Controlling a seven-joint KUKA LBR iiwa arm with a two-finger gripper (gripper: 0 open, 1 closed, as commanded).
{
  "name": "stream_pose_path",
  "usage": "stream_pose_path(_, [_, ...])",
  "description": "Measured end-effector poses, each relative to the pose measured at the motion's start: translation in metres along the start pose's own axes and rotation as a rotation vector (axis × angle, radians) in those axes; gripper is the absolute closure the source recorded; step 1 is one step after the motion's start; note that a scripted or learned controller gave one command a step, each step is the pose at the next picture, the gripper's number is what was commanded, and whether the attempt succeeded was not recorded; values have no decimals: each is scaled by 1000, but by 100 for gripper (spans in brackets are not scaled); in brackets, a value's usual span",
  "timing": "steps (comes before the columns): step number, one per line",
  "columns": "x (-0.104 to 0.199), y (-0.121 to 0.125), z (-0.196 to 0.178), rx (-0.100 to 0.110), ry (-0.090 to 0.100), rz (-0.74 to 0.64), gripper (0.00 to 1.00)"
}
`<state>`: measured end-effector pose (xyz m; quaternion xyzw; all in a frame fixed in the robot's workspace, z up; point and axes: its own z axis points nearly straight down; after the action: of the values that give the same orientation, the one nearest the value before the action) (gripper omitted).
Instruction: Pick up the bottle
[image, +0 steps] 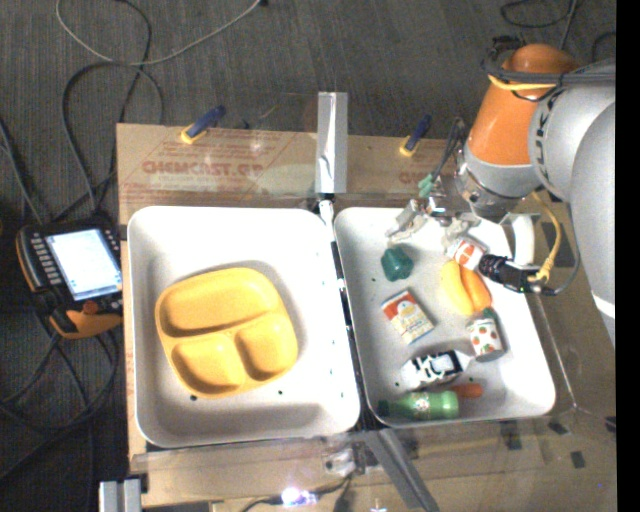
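A handheld screen (72, 262) glows off the worktop's left edge. The left bin (145, 400) holds a yellow divided tray (228, 328). Faint red lettering on the cardboard (205, 168) behind is too washed out to read. In the right bin (535, 385), the green bottle (420, 404) lies along the front edge; the small red carton's (407, 315) label is illegible. The gripper (425, 212) hovers spread, grasping nothing, at the back edge.

We see the arm (590, 130) as rounded light-grey casing with a glossy orange band (510, 110) above the wrist. Dark lettering runs beside the orange. Below sits a metallic gripper (425, 215), with a thin cable (545, 265) looping nearby.
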<state>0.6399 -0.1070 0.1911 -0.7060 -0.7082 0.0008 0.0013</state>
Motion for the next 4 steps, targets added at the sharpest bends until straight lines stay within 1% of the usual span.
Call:
stream_pose_path(1, [-1,4,96,-2,-1,-179,0])
stream_pose_path(2, [0,5,86,-4,1,-180,100])
stream_pose_path(3, [67,23,-17,-2,-2,-145,100])
stream_pose_path(4, [153,28,9,1,-2,166,100])
